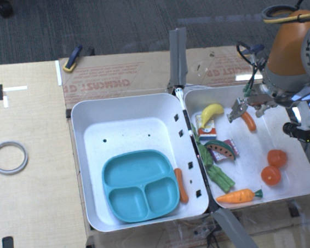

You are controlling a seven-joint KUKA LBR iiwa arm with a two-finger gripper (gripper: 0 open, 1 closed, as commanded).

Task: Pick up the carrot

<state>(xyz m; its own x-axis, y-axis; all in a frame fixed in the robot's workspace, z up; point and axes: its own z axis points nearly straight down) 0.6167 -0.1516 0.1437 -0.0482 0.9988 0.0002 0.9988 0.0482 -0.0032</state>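
The orange plastic carrot with a green leafy tip [239, 196] is seen lying flat in the right white bin [299, 185], close to its near wall, apart from the other toys. Its long axis runs almost parallel to that wall, green end pointing right. The two-finger gripper [248, 117] is placed well away, over the far part of the bin, its jaws apparently closed on a small red-orange sausage-shaped toy [248, 122], so the carrot is judged untouched.

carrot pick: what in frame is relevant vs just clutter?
Relevant:
carrot, near the front wall of the right bin
gripper, above the right bin's back part, a small sausage between its fingers

Clutter:
banana
watermelon slice
green beans
two tomatoes
teal divided plate
second sausage
tape roll
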